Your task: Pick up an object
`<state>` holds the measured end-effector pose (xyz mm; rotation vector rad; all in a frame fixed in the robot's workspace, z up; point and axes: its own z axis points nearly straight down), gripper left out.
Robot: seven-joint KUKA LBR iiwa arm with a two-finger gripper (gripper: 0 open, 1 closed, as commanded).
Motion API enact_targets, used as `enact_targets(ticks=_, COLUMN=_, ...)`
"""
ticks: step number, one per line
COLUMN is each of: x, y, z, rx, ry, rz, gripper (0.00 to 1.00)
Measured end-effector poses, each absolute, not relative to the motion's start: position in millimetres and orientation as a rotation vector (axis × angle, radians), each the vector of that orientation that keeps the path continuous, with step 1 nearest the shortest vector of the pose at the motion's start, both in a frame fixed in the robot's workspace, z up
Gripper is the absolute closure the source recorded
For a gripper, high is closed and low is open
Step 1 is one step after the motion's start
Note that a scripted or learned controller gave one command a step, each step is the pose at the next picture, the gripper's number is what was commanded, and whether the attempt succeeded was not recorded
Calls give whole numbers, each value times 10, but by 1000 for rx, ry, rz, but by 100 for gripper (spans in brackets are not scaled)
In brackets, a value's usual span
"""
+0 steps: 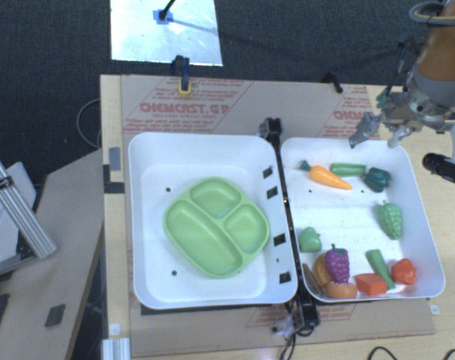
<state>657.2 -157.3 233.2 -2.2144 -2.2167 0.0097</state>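
Observation:
My gripper (380, 135) hangs open over the far edge of the right bin (339, 216), with nothing between its fingers. Just below it in the bin lie an orange carrot (329, 177), a green pod (348, 169) and a dark green pepper (377, 178). Further down sit a light green bunch of grapes (390, 220), a green apple (309, 239), purple grapes (336, 263), a green cucumber piece (378, 265), a red tomato (403, 271) and a red block (370, 283).
The left bin (152, 171) holds a green divided plate (216, 226). A black divider strip (281, 208) runs between the bins. A clamp (182, 75) stands at the bench's far edge. A metal frame (17, 208) stands at left.

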Motion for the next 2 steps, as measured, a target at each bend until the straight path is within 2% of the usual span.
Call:
enact_targets(ticks=1, x=6596, y=-1569, z=2415, rx=-2219, ry=-2226, rz=-2, gripper=0)
enact_targets(ticks=2, x=6523, y=-1497, z=1889, rx=-2218, ry=-2223, rz=1, gripper=0)
